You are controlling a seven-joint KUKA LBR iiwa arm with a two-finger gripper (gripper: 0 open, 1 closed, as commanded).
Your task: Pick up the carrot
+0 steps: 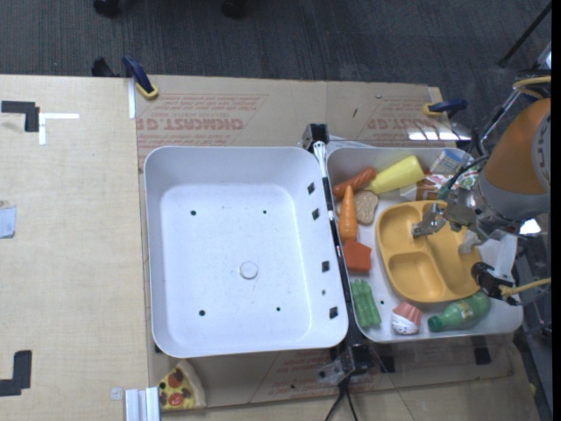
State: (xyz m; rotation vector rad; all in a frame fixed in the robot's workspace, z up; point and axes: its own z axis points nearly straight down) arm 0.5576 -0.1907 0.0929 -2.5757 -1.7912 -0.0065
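Note:
The carrot (348, 210) is a slim orange cone lying lengthwise against the left wall of the right bin (443, 333), point toward the back. My gripper (429, 224) hangs over the yellow divided plate (419, 277) in the middle of that bin, roughly a hand's width to the right of the carrot and apart from it. Nothing shows between its tips. The grey arm with its orange band (524, 152) comes in from the right edge.
Around the carrot lie a reddish sausage (353, 182), a brown cookie (365, 205), an orange-red block (357, 256) and a yellow piece (396, 174). A green vegetable (364, 303) and green bottle (458, 314) sit at the front. The left bin (175, 261) holds a small white disc (249, 271).

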